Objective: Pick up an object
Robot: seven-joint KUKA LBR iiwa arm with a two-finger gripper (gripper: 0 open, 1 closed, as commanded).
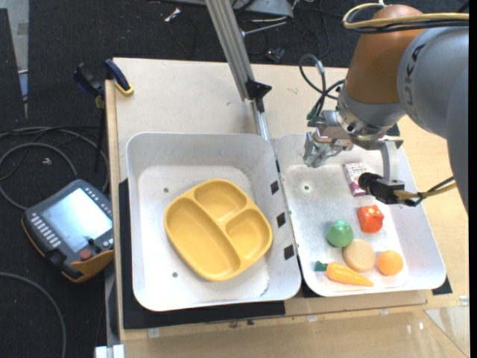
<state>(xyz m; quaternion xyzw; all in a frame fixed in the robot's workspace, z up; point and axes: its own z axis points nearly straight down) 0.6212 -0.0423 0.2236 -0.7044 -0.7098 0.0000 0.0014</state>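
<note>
We see the metal two-finger gripper (319, 154) above the right white bin's (426, 253) far-left corner; its grasp we cannot tell; the pink packet (354, 177) perhaps lies nearest, just right

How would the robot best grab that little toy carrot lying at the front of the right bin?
Probably from straight above, with the fingers closing across the middle of the toy carrot. It lies flat, long and thin, its green stem pointing left, so its narrow width suits a pinch. The beige round piece sits close behind it, so a grip nearer the stem end, where there is more room, looks safer.
</note>
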